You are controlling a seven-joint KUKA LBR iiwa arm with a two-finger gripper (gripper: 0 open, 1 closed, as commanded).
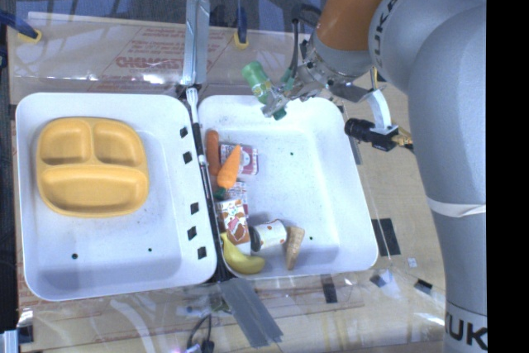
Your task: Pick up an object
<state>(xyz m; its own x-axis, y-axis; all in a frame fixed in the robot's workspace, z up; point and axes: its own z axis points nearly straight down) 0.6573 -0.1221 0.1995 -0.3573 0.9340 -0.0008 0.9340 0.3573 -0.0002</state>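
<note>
At the upper centre of the frame, a small green plastic bottle (258,81) is gripped by the gripper (275,102) fingers and should be lifted steadily, clear of the right white bin (331,178).

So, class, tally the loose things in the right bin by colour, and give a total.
Orange: 2, carrots
Yellow: 1, banana
Tan: 1, cone
Red and white: 2, packets
White: 1, small can
Total: 7
</note>
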